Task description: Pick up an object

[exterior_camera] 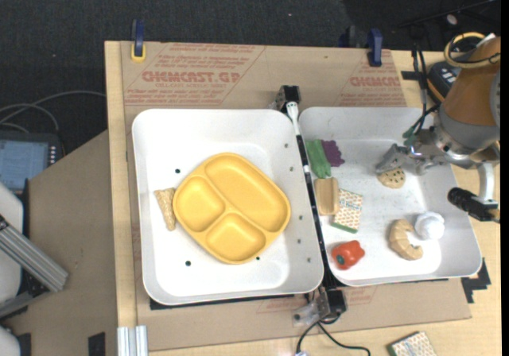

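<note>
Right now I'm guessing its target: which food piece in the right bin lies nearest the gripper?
The round tan cookie, just under the gripper; the other pieces lie farther left or nearer the front.

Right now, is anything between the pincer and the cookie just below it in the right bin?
Nothing visible. The pincer hangs just above the cookie in the right bin, with no item between them. The green strip lies well off to the view's left.

1 fixed cam overhead, slanted, both bins [151, 187].
</note>
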